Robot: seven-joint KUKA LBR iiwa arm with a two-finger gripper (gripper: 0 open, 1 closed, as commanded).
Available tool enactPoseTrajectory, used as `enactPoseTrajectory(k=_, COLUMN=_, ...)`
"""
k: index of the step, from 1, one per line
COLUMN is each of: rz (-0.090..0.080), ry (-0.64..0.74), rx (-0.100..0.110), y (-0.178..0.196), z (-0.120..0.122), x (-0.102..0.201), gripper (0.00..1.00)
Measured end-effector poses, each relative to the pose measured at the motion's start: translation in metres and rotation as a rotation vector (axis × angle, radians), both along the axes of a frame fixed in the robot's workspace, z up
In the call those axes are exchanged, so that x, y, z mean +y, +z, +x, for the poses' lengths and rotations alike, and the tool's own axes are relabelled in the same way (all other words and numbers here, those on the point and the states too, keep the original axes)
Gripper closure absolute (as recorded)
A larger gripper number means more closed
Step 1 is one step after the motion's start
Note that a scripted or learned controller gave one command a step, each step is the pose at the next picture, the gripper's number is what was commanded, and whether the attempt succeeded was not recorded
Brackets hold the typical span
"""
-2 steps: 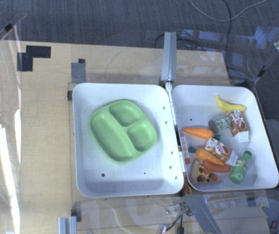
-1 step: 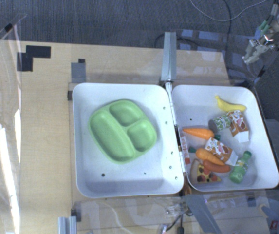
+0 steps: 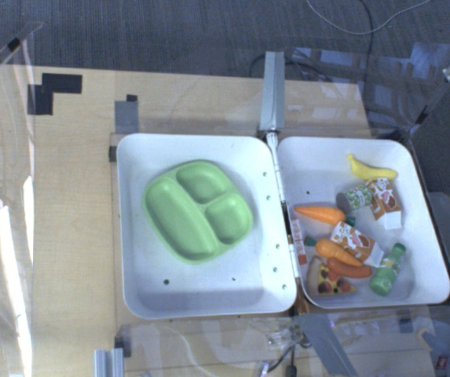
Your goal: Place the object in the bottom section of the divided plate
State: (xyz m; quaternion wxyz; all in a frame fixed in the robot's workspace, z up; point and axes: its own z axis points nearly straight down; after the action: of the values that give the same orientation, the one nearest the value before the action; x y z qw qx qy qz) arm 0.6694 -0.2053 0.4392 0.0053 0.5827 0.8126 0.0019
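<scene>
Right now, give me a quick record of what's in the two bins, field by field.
left bin: green divided plate, three sections, nothing in them
right bin: pile of toy foods
top of pile: yellow banana
middle of pile: carrot, small cartons
lower right of pile: green bottle, lying tilted
lower left of pile: pizza slice
task state: nothing placed on the plate yet

We see a robotics lab: a plywood bench (image 3: 67, 210) with clear guard panels (image 3: 5, 132) at its edges, black tape markers (image 3: 52, 89), metal brackets (image 3: 272, 93), and a loose cable (image 3: 350, 10) on grey carpet.
</scene>
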Motion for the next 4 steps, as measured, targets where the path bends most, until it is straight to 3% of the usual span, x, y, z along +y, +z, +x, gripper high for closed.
enactPoseTrajectory(k=1, rz=-0.002, ry=0.246, rx=0.001, y=-0.001, z=0.000, x=0.001, gripper=1.00)
enactPoseTrajectory(k=2, rz=-0.003, ry=0.469, rx=0.002, y=-0.001, z=-0.033, x=0.013, gripper=1.00)
enactPoseTrajectory(k=3, rz=-0.007, ry=0.613, rx=0.001, y=0.000, z=-0.007, x=0.002, gripper=1.00)
enactPoseTrajectory(k=4, rz=-0.007, ry=0.740, rx=0.002, y=-0.001, z=-0.010, x=0.003, gripper=1.00)
